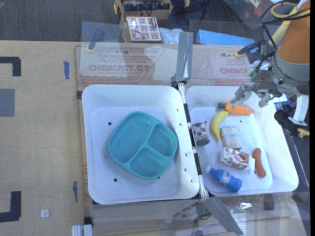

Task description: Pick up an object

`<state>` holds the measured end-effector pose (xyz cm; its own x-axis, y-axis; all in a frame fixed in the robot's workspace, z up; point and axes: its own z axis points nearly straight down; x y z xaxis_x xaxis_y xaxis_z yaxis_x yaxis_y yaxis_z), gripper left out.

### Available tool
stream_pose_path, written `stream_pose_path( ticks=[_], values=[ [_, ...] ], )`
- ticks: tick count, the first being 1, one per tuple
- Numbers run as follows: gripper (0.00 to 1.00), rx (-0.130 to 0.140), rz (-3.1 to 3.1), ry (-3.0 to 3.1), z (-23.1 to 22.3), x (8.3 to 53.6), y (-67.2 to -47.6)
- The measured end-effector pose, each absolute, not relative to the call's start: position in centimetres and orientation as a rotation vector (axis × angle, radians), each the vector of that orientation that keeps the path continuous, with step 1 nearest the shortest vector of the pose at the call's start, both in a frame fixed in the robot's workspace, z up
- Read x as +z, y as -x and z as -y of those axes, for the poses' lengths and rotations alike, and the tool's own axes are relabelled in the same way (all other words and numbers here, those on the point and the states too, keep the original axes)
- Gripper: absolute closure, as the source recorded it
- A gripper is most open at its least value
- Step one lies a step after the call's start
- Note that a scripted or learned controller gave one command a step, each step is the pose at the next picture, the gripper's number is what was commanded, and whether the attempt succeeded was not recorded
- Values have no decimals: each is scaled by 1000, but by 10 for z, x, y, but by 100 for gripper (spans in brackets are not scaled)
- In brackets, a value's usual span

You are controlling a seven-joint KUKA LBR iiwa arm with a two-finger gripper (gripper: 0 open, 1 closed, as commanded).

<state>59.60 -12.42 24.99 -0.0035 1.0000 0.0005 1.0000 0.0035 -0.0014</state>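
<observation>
- Arm (295, 43) reaches in from the right; its pincer (252, 96) hangs released, fingers spread, just above the carrot (239, 109).
- Arm's upper part is cut off by the frame edge.

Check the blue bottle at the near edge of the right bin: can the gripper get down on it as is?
Probably yes. The blue bottle lies flat with nothing on top; a patterned box sits just behind it. The gripper hovers at the far side, above the carrot.

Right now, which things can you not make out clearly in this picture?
- Gripper, camera view: small and blurred; open or shut cannot be told.
- Carrot: whether the fingers touch it is unclear.
- Small can: label too small to read.
- Arm: cut off by the right edge.
</observation>
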Motion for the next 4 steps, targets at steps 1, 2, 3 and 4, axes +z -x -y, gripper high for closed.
stream_pose_path(
  ticks=[1, 2, 3, 4],
  values=[
    [0, -2, 2386, 2047, 137, 122, -648],
    [0, -5, 2519, 1887, 122, 88, -629],
    [100, -12, 2516, 1895, 124, 100, -630],
    [100, -2, 2607, 1759, 89, 223, -600]
  ],
)
